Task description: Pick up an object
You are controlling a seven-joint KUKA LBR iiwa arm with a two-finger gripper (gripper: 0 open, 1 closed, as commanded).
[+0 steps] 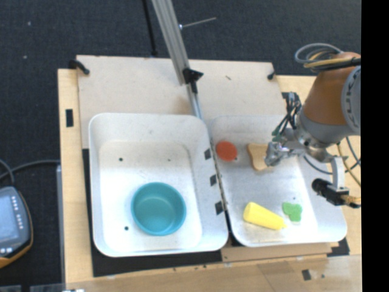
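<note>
The tan, bread-shaped flat piece lies at 12 o'clock in the right shallow white bin, with the tool down at its 3 o'clock edge; I cannot tell its state. At the piece's 9 o'clock sits a round orange-red object; at 6 o'clock, a yellow wedge-shaped block and a small green toy. A teal round bowl occupies the left white bin.

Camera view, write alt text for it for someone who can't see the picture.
A grey and orange robot arm reaches in from the right, its hand down at a tan block in the right white bin, which also holds an orange-red round piece, a yellow wedge and a small green piece. The left white bin holds a teal bowl.
</note>
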